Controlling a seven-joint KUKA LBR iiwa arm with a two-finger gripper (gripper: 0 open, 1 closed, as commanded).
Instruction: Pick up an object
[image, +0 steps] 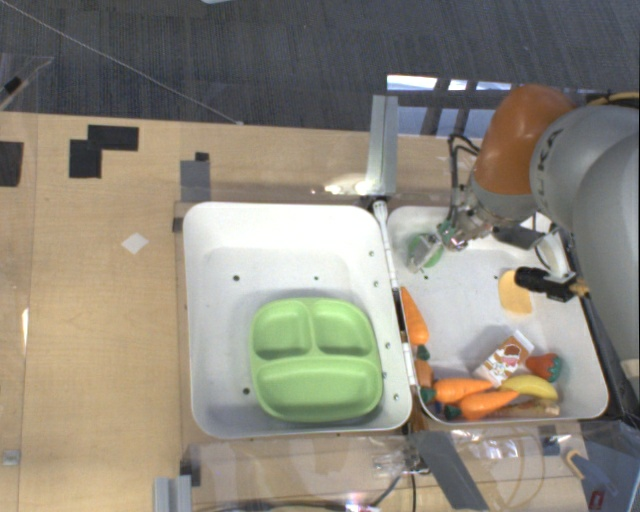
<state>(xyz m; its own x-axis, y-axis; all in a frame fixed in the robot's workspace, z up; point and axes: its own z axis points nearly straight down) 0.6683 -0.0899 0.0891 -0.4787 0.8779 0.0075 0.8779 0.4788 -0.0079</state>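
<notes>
Several toys crowd the near edge of the right bin (596, 395), while the gripper (447, 236) works at its far left corner.

Nearest the camera lie two carrots (478, 396), long axes roughly left-right, with a banana (530, 386) and a small carton (503, 362) just beside them; another carrot (413, 318) runs along the left wall. Farther back, a small green-and-white object (425, 251) sits just left of and below the gripper, close by; whether the tool is clenched or released I cannot tell.

a green divided plate (316, 361) lies in the left bin (215, 240).
</notes>
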